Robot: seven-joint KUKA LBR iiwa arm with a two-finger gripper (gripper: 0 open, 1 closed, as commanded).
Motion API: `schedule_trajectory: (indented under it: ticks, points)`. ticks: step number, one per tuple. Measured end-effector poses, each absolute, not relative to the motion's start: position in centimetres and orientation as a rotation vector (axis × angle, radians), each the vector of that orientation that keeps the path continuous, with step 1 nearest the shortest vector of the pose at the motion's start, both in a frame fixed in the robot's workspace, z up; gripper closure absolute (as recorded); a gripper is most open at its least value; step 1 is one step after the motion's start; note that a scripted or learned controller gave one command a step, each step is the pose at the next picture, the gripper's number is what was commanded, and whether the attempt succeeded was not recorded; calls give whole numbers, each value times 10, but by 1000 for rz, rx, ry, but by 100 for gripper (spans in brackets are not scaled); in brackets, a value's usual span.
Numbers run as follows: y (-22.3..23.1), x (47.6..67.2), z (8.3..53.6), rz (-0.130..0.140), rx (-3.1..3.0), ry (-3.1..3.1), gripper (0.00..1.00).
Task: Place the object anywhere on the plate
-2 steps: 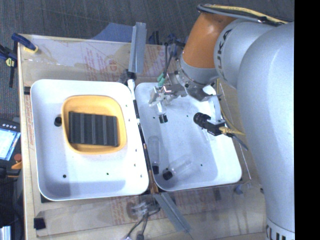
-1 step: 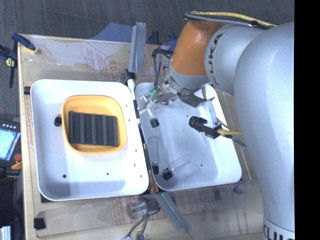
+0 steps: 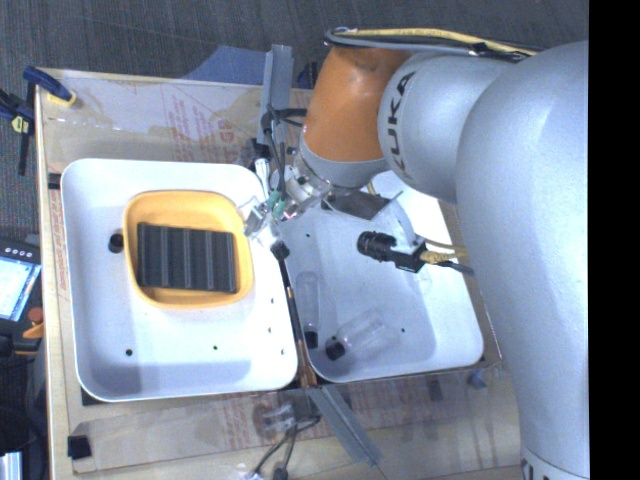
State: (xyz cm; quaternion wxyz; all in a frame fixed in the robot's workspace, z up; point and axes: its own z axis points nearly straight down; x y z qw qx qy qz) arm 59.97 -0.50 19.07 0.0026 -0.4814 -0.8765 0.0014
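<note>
A yellow plate (image 3: 190,208) lies in the left bin (image 3: 170,368). On it rests a black ridged block (image 3: 188,258), covering most of the plate's middle. My gripper (image 3: 263,206) hangs at the seam between the two bins, just off the plate's right rim and above the block's upper right corner. Nothing shows clearly in its grasp. A clear plastic object (image 3: 362,332) lies on its side near the front of the right bin (image 3: 450,338), well apart from the gripper.
A small dark piece (image 3: 116,241) sits in the left bin, left of the plate. Another small dark piece (image 3: 334,348) lies beside the clear object. The arm's orange band (image 3: 350,98) and grey body cover the right bin's back and right side.
</note>
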Motion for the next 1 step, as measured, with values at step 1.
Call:
schedule_trajectory:
  ticks: [1]
  points:
    - [-5, 600, 191, 5, -1511, -2749, 0]
